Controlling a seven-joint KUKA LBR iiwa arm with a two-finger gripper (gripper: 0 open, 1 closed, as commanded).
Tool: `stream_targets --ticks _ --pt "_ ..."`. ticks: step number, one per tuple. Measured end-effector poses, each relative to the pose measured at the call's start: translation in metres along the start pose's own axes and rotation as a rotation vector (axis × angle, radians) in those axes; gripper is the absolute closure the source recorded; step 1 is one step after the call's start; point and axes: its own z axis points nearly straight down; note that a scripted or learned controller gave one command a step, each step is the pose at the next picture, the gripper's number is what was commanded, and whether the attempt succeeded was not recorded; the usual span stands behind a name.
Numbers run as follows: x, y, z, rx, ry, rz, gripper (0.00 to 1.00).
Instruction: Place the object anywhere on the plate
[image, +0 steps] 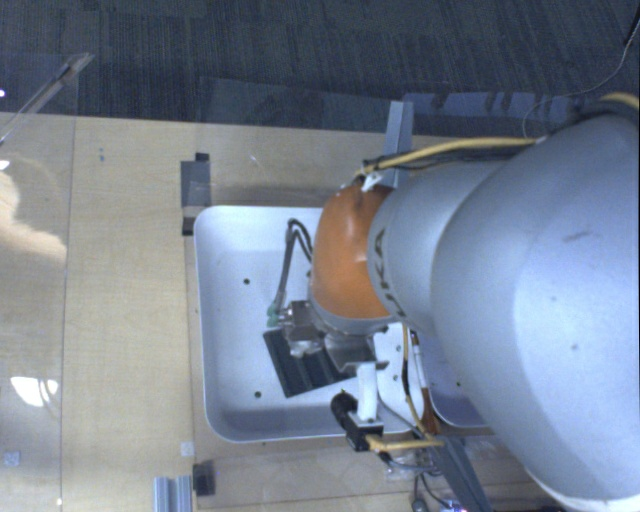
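Note:
My gripper (300, 366) hangs low over the near middle of the left white bin (225, 300), and its dark body points down at the bin floor. The grey arm with its orange band (345, 265) reaches in from the right. It covers the right half of this bin and nearly all of the right bin (455, 408). The stretch of bin floor to the left of the gripper is bare white with a few small holes.
The pale wooden bench (110, 300) spreads out to the left of the bins. Black brackets sit at the left bin's far corner (197, 182) and near corner (203, 480). A grey post (398, 128) stands behind the bins.

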Motion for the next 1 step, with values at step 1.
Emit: stream_targets --ticks 1 --pt "-0.0001 0.0000 -0.0001 0.000 0.000 0.000 0.00"
